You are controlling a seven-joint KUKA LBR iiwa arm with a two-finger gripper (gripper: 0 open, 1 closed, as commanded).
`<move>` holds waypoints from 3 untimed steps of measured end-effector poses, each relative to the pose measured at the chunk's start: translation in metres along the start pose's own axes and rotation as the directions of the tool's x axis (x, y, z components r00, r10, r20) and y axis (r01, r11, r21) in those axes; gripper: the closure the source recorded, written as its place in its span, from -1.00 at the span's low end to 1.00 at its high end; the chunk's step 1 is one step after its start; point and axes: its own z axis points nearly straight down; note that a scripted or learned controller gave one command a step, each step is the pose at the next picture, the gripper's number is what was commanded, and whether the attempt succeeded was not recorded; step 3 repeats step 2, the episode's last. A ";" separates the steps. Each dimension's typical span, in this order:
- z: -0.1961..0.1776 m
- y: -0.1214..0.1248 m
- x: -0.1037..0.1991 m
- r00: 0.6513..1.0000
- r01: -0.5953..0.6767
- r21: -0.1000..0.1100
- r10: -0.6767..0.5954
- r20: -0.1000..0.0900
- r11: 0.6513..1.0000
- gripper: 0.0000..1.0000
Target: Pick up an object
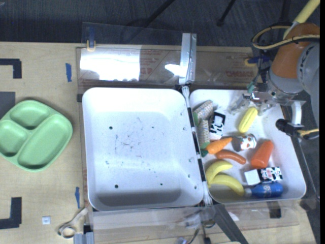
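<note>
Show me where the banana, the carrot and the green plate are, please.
banana (223,177), camera view, middle of its yellow curve.
carrot (220,145), camera view, middle of its orange body.
green plate (65,127), camera view, right rim.

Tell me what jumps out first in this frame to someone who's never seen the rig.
The right bin is crowded with toy food: bananas, a carrot, an orange bottle, a corn cob and a blue bottle. The left bin is a wide white expanse beside it. A green divided plate sits on the bench at far left, and the grey arm with its orange band looms over the right bin's upper right corner.
</note>
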 end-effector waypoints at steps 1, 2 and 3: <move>-0.012 0.002 0.001 1.000 0.003 -0.004 -0.003 0.003 1.000 1.00; -0.076 -0.001 0.043 0.991 0.136 -0.004 -0.136 0.002 0.991 1.00; -0.076 -0.001 0.043 0.991 0.136 -0.004 -0.136 0.002 0.991 1.00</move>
